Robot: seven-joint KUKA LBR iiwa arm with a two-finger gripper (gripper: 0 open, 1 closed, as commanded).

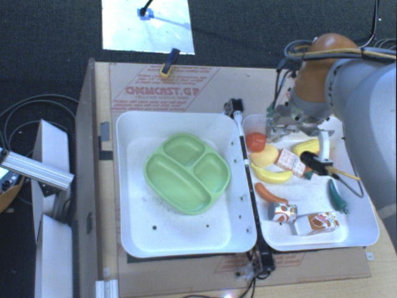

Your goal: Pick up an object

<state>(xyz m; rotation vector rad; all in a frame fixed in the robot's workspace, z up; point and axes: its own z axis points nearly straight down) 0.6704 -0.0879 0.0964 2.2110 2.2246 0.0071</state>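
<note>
Holding a green plate (pixel 187 173), the left bin (pixel 133 231) adjoins the toy-filled right bin (pixel 366 228).

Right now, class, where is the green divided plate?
The green divided plate lies flat in the left bin of the camera view, near its middle, across the divider from the banana and tomato.

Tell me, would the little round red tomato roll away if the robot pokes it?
Probably. The small round red tomato looks smooth and ball-shaped, so it would likely roll. The yellow banana beside it might stop it. It looks like light plastic, likely slippery to pinch.
</note>
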